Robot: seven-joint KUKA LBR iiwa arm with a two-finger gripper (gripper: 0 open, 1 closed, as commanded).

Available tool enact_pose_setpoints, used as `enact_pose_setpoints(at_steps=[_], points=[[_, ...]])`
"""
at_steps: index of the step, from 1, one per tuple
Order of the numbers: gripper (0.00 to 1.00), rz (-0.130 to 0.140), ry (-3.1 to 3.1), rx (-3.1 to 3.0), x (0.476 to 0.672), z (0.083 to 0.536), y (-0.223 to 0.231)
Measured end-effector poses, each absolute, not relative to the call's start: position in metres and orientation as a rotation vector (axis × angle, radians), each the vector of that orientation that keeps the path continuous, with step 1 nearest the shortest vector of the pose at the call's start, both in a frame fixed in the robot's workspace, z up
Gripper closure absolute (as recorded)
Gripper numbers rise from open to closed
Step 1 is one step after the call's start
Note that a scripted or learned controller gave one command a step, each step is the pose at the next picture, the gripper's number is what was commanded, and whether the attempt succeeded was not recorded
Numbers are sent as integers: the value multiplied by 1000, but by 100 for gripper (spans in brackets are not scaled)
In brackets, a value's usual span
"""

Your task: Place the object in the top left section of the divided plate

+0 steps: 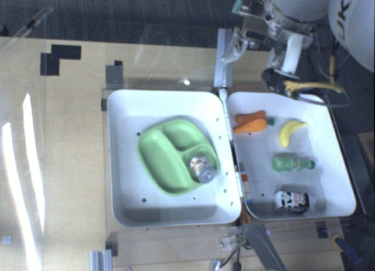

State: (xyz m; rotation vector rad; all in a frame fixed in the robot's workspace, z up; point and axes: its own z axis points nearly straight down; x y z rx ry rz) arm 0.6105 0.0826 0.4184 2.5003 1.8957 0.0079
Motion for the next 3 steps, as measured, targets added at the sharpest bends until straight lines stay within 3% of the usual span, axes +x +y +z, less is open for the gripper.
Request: enact_pose_setpoints(at_steps=[1,2,3], points=[[0,2,1971,2445,588,253,15],[100,8,1973,2441,590,264,16],[100,5,1909,2492,670,287,6]])
